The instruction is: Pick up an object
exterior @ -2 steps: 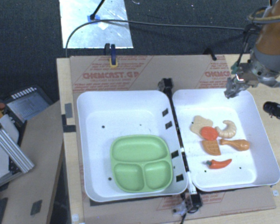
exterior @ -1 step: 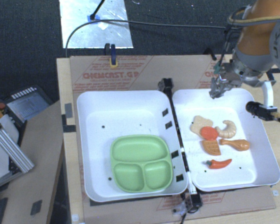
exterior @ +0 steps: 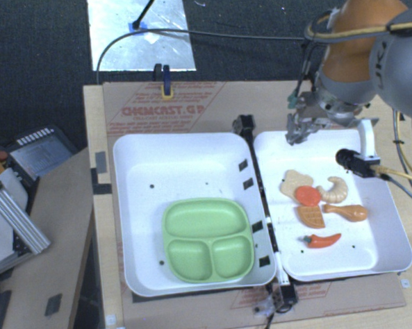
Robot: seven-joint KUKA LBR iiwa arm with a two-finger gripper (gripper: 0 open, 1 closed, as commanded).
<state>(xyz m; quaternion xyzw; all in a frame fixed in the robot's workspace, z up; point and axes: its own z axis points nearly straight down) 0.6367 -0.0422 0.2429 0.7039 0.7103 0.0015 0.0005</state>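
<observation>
Hanging over the right bin's (exterior: 379,257) far edge, the gripper (exterior: 296,135) carries nothing I can see; its opening I cannot tell. The food pile (exterior: 318,201) lies toward five o'clock, near. The drumstick (exterior: 347,211) runs nine-to-three; the chilli (exterior: 323,241) sits farthest.

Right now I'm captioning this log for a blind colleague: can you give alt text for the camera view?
A grey arm's gripper hangs above the back of the right bin, which holds a cluster of toy food. The left bin holds a green divided plate.
</observation>
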